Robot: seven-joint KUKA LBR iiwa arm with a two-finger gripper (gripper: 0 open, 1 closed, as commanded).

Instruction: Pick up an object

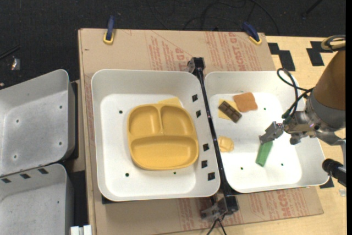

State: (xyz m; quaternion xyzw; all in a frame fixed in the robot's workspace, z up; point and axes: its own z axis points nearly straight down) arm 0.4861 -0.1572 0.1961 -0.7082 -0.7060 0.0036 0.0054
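In the right bin lie a green block, a brown bar, a tan-orange piece and a small yellow piece by the divider. My gripper hangs over the right half of this bin, just above and right of the green block's upper end. Its two fingers stand apart, one near the block's top and one further right, and nothing is between them. The block lies flat on the bin floor.
The left bin holds a yellow divided plate with a pale yellow sheet under its far edge. A black divider separates the bins. The arm's orange band rises at the right edge. Grey trays sit left of the bench.
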